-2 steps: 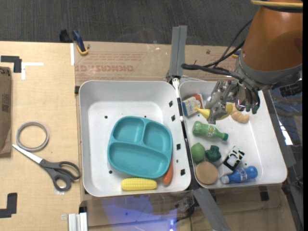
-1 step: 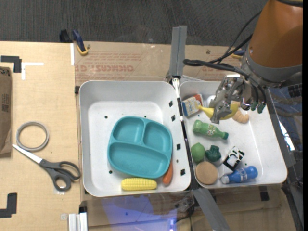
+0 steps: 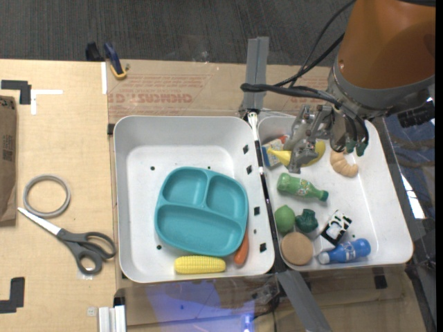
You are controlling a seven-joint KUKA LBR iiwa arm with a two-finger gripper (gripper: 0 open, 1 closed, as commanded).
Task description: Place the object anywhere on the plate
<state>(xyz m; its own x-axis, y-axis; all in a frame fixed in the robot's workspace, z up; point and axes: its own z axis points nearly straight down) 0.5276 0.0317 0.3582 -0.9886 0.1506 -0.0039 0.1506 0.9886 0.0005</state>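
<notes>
1. Teal plate lies in the left bin, at the middle of the frame.
2. The gripper hangs over the right bin, above a yellow toy.
3. I cannot tell how its jaws stand.
4. Scissors and a tape ring lie on the wooden bench at the left.
5. The arm is cut off at the top right.

Grey arm with orange band entered from the right, wrist angled downward, two-finger gripper hung low, pointed down and leftward
</notes>
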